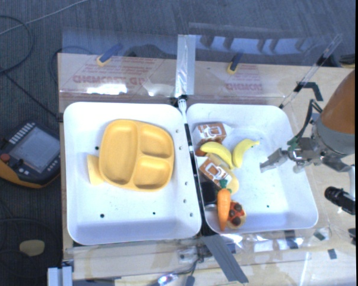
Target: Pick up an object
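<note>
Bananas [234,152] are what we find nearest the gripper [273,161]: two yellow ones lying in the right bin [286,213], one curved piece toward the bin's middle and a longer one just left of it, close to the bin's left wall. Above the bananas, still in that bin, we see a brown packaged snack [211,131], and a second brown-and-white packet [215,171] rests just below them, touching the longer banana. Further down along the same wall lies a carrot [224,207], with a small red and dark item [236,213] just beside it. We see the gripper hanging over the bare part of the right bin, to the right of the bananas and apart from them, with nothing between its fingers; we cannot tell how wide they stand. Left of this bin, the left bin [83,219] holds a yellow divided plate [135,155].
</note>
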Controlling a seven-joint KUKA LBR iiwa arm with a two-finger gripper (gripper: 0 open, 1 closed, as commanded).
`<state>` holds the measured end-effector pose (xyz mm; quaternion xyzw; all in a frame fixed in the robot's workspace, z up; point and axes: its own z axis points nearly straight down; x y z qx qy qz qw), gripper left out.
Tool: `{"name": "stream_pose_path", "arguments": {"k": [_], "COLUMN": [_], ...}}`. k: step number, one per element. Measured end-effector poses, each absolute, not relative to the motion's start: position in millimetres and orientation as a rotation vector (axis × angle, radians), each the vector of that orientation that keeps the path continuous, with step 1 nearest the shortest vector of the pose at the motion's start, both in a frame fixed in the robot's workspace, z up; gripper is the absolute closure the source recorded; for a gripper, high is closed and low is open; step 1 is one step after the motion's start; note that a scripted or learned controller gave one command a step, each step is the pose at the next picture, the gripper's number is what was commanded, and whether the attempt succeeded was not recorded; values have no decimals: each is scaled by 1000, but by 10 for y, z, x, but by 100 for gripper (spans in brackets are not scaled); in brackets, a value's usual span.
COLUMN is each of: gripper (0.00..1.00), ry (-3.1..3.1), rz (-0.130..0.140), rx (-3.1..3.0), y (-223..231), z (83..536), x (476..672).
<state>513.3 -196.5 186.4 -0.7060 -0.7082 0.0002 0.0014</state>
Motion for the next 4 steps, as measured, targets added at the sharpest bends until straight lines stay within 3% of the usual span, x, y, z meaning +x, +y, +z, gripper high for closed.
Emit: {"name": "stream_pose_path", "arguments": {"k": [1,2,3,4], "gripper": [0,0,100,100], "ry": [-2158,-2055,-2059,-2007], "rz": [3,-3,-2,6], "rx": [-2278,-2384,-2384,-2418], "y": [-1368,-1038,-1038,-714], "z": [1203,892,993,2353], "x": [5676,6138,6146,5906]}}
